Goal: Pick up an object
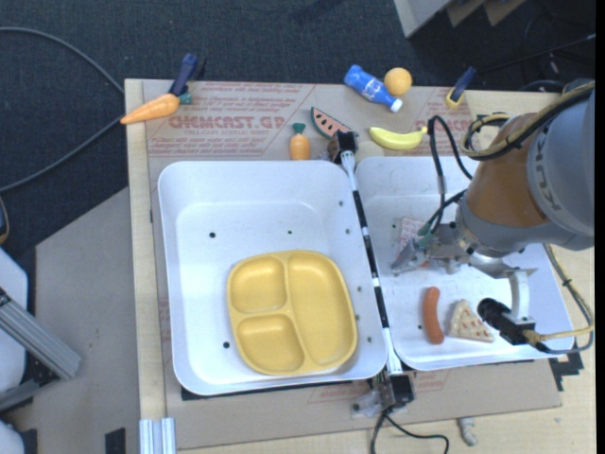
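Camera view is showing the gripper (412,253) being held low in the bin (406,173) on the picture's right. Whether it is spread or pressed together cannot be told. The toy sausage (432,314) is lying near it, toward the front edge, its long side pointing front to back. A pizza slice (468,322) is lying just beside the sausage.

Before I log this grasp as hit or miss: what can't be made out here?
- Camera view: the gripper is blurred, low over the right bin; whether it holds anything cannot be told.
- Camera view: the pale patterned item by the gripper is partly covered by it and too blurred to name.
- Camera view: the right bin's right side is hidden under the arm.
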### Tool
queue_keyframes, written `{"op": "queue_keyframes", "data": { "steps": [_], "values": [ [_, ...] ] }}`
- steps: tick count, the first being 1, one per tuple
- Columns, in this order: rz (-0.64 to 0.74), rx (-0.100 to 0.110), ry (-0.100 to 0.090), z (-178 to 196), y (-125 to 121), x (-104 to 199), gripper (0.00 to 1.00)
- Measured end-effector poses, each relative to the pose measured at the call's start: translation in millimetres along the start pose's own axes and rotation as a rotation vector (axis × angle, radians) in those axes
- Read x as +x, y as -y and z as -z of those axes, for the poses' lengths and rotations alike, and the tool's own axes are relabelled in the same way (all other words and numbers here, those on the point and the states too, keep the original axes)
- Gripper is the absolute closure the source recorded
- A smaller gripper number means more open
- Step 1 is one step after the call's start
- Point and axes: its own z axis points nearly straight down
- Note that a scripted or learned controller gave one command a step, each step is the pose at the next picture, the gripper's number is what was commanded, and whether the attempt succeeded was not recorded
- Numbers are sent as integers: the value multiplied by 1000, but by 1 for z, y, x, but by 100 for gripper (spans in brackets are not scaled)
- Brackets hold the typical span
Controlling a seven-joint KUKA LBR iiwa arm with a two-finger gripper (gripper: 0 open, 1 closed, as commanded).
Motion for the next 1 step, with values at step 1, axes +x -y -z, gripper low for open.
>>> {"op": "queue_keyframes", "data": {
  "steps": [1],
  "values": [
    [-2, 4, 0, -10, 59, -16, 0]
  ]
}}
